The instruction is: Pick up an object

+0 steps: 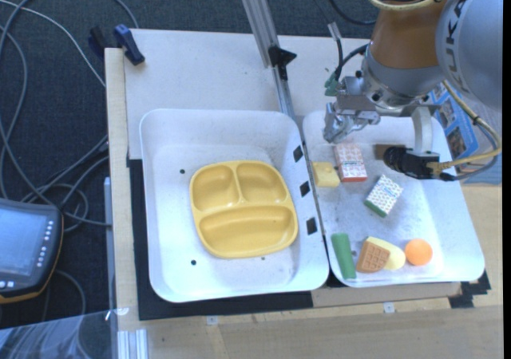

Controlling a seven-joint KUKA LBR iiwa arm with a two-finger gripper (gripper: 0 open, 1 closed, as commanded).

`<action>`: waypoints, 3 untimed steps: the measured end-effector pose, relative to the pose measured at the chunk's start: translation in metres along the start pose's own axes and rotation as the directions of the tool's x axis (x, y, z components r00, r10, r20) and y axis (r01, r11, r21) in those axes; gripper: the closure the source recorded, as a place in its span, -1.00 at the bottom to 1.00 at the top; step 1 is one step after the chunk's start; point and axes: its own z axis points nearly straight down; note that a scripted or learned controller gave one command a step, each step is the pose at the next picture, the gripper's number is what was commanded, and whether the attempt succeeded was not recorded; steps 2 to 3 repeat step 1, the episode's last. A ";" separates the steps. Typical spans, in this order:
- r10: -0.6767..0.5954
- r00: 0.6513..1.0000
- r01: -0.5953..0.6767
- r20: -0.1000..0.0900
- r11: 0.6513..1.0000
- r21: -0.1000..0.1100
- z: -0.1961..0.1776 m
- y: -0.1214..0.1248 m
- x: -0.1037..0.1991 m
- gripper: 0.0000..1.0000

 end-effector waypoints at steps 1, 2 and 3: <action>0.000 1.000 0.000 0.001 1.000 0.002 0.018 -0.014 0.053 1.00; 0.000 1.000 0.000 0.001 1.000 0.002 0.018 -0.014 0.053 1.00; 0.000 1.000 0.000 0.001 1.000 0.002 0.018 -0.014 0.053 1.00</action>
